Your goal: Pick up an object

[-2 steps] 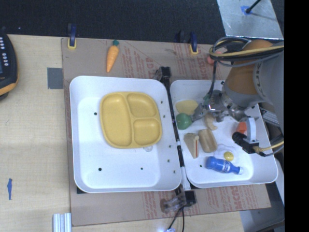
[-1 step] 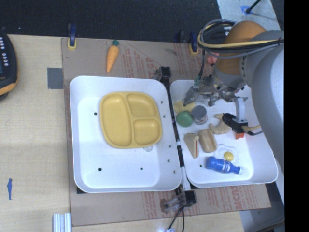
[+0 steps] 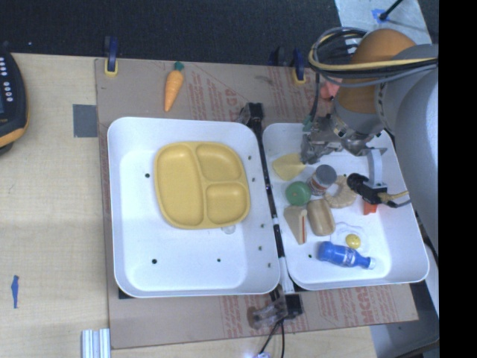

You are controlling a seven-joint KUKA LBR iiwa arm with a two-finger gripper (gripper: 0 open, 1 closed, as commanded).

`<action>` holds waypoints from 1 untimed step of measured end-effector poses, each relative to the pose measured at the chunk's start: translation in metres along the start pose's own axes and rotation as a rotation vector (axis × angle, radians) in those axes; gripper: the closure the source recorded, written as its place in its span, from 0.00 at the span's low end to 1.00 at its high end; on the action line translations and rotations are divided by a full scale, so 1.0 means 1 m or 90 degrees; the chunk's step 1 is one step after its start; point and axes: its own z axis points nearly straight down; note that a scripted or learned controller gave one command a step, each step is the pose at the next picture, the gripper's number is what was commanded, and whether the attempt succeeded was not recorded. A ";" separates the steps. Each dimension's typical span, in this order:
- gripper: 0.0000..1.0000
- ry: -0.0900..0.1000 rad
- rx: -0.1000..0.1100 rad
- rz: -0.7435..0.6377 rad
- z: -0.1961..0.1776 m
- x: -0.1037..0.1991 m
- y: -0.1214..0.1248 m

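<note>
My gripper [image 3: 316, 149] hangs over the back left part of the right bin [image 3: 406, 263]. Just below it lie a pale yellow wedge [image 3: 287, 167] and a small grey can [image 3: 324, 176]. A green ball [image 3: 298, 193] sits in front of the wedge. Further forward are a tan round biscuit [image 3: 343, 195], a hot-dog-like piece [image 3: 295, 223], a tan bread piece [image 3: 321, 217], a small yellow item [image 3: 352, 240] and a blue bottle [image 3: 343, 256] lying on its side. Nothing shows between the gripper's tips.
The left bin [image 3: 134, 259] holds a yellow divided plate [image 3: 201, 183]. An orange toy carrot [image 3: 173, 86] lies on the brown board behind the bins. A black and orange device [image 3: 10, 99] sits at the far left edge. The arm covers the right bin's back right corner.
</note>
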 end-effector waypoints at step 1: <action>0.00 0.000 0.001 -0.002 0.001 0.000 0.000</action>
